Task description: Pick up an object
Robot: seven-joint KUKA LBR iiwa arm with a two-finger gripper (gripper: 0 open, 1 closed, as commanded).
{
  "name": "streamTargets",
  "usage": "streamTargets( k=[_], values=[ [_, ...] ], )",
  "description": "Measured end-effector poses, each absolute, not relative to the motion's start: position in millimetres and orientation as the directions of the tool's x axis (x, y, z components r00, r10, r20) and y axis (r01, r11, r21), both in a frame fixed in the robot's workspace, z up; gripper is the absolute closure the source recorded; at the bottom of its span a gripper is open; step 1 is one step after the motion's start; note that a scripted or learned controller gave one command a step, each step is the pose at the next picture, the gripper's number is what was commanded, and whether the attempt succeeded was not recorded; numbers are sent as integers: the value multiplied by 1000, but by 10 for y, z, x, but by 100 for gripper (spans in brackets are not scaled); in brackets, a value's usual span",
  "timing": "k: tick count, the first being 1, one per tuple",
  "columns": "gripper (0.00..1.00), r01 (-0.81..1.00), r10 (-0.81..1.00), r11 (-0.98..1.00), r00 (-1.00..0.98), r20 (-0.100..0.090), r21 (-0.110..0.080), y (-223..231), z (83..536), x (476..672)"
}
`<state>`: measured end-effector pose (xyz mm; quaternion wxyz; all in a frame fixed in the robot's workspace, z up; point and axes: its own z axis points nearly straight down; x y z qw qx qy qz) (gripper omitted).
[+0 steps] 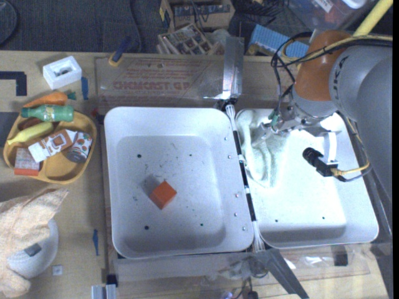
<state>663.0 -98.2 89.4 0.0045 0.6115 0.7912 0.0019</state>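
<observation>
An orange block [164, 194] lies in the left white bin [124, 129], a little left of its middle. A crumpled white cloth [264, 153] sits against the left wall of the right bin [324, 223], near its far corner. The grey arm with the orange band reaches in from the upper right, and its gripper [273, 124] is down at the far end of the cloth. The wrist hides where the gripper meets the cloth. The block is far to the gripper's left, in the other bin.
A black connector on a yellow cable [319, 161] hangs over the right bin beside the arm. A yellow bowl [59, 173] of toy groceries stands left of the bins, with a beige cloth [28, 220] below it. A clear panel [162, 80] lies behind the left bin.
</observation>
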Motion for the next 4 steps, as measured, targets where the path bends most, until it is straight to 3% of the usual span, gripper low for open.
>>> streamTargets(
  k=[1,2,3,4],
  values=[
    [0,991,991,132,-132,-4,5,-1644,1248,6568],
    [0,985,985,171,-171,-5,11,-1392,912,6271],
    [100,985,986,169,-169,-5,17,-1398,1030,6287],
    [0,985,986,169,-169,-5,17,-1397,1029,6287]
  ],
)
